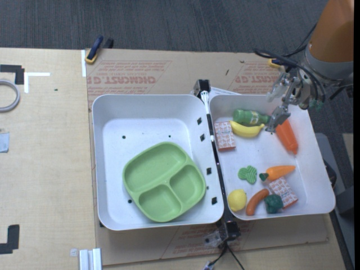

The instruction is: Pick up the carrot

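The carrot (279, 172), small and orange with a green top at its left end, lies flat in the right bin (323, 167), right of centre. My gripper (279, 117) hangs over the bin's far part, well up-frame of the carrot and apart from it. The gripper's tip sits just right of a yellow banana (247, 130) and at the upper end of a larger orange-red tapered piece (287, 136). Nothing shows as held.
Around the carrot lie a green leafy piece (247, 174), a lemon (237, 199), a red sausage-like piece (257, 201), a small carton (284, 192) and a dark green piece (274, 204). A green bottle (250, 117) and red carton (225, 135) lie farther back. The left bin (112, 122) holds a green divided plate (164, 180).
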`<state>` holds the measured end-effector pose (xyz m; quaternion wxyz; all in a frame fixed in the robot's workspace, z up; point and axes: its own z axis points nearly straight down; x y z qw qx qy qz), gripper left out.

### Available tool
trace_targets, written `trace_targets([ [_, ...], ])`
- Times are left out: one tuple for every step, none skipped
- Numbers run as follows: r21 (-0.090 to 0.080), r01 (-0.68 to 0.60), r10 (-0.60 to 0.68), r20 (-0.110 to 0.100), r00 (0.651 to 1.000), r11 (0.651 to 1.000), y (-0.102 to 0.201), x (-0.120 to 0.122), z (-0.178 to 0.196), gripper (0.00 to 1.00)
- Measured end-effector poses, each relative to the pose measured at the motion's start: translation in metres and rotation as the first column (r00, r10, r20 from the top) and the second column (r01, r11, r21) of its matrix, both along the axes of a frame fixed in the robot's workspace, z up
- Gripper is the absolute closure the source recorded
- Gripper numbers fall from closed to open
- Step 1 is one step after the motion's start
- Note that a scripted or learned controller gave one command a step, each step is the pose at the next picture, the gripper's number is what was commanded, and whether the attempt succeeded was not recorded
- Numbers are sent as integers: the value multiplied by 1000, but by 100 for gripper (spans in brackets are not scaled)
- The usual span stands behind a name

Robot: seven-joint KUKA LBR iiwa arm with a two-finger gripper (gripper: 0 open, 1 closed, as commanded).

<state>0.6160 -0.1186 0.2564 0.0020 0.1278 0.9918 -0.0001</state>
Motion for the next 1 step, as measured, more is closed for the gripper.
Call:
trace_targets([
  [0, -245, 245, -2, 970, 970, 7, -58, -125, 0],
])
